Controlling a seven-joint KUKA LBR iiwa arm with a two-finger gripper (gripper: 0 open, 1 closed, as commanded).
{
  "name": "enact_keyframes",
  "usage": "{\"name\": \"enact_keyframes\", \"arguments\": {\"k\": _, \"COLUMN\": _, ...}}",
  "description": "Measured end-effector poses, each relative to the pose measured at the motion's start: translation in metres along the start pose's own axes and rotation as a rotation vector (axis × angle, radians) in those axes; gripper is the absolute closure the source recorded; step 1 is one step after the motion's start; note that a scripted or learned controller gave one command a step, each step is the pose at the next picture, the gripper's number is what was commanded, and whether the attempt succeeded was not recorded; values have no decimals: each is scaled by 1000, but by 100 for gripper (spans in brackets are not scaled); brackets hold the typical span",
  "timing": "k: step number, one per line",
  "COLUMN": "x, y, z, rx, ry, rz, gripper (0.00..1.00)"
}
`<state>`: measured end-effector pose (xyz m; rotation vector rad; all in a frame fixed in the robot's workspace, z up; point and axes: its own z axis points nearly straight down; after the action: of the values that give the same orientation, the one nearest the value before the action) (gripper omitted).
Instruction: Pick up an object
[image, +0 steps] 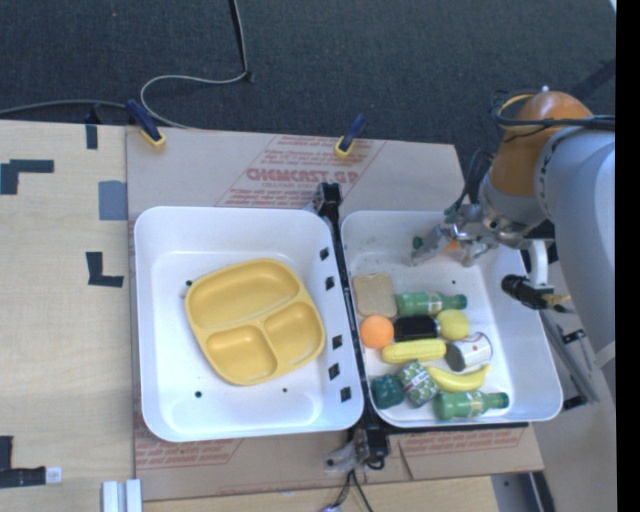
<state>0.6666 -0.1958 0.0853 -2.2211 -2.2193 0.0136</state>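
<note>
the gripper (447, 240) hangs over the far part of the right bin (530, 395), its fingers spread with nothing between them. the objects lie crowded nearer the camera: two green bottles (430, 302) (472, 403), a banana (460, 379), an orange ball (377, 332), a tan sponge (373, 294), a lemon (454, 323) and a corn cob (413, 351). the left bin (160, 330) holds one yellow divided plate (255, 320). the cardboard (290, 175) under the bins reads "chemcast". two yellow clamps (350, 140) (145, 122) pin its far edge.
</note>
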Motion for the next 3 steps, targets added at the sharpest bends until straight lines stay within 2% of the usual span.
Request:
{"name": "enact_keyframes", "arguments": {"k": 1, "x": -16, "y": 1, "z": 1, "rx": 4, "ry": 10, "rz": -4, "gripper": 0}}
{"name": "enact_keyframes", "arguments": {"k": 2, "x": -11, "y": 0, "z": 0, "rx": 0, "ry": 1, "rz": 0, "gripper": 0}}
{"name": "enact_keyframes", "arguments": {"k": 3, "x": -20, "y": 1, "z": 1, "rx": 5, "ry": 13, "rz": -5, "gripper": 0}}
